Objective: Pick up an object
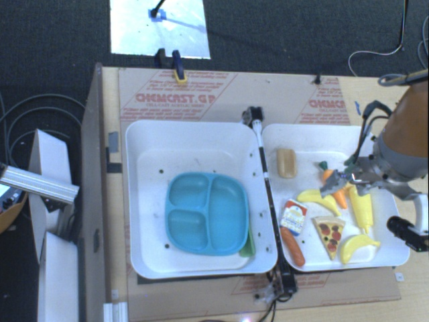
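The right bin (305,141) holds several toy foods. A tan block (287,162) lies at its back left. An orange carrot with a green top (326,174) lies near the middle, and a yellow banana (315,199) is just in front of it. My gripper (337,183) hangs low over the carrot and an orange piece (341,198), reaching in from the right. A yellow bottle-shaped piece (362,210) lies under the wrist. A pizza slice (328,233), a small carton (293,215), a sausage (293,246) and a second banana (355,247) lie toward the front.
The left bin (144,180) holds a blue divided plate (204,212) with a green item (247,244) tucked under its right edge. A black bar (263,159) runs along the divide between the bins. The grey arm (402,146) crosses the right bin's right side.
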{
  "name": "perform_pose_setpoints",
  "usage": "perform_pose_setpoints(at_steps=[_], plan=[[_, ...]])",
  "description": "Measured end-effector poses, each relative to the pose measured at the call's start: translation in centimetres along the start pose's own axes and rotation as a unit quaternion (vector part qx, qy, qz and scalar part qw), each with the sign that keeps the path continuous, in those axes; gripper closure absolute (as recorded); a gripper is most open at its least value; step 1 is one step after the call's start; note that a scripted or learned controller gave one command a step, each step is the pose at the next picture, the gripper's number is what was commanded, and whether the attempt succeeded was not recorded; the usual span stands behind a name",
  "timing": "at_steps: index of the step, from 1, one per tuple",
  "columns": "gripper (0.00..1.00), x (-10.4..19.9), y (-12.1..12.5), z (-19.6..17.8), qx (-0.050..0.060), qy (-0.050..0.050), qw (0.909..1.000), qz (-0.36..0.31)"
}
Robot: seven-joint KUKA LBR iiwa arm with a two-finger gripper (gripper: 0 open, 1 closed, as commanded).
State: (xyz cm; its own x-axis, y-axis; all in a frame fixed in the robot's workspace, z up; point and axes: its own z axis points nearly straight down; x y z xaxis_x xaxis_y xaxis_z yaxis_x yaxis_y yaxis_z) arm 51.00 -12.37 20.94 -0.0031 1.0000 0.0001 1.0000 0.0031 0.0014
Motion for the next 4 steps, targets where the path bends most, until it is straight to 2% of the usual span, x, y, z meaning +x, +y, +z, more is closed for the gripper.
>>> perform_pose_setpoints(at_steps=[1,2,3,4], plan=[[0.0,0.1,5.7,6.4,0.0,-0.001,1.0,-0.002],[0.0,2.0,3.8,12.3,-0.006,0.001,1.0,0.002],[1.0,1.8,3.9,11.0,-0.007,-0.001,1.0,0.001],[0.0,1.8,3.8,11.1,-0.007,-0.001,1.0,0.001]])
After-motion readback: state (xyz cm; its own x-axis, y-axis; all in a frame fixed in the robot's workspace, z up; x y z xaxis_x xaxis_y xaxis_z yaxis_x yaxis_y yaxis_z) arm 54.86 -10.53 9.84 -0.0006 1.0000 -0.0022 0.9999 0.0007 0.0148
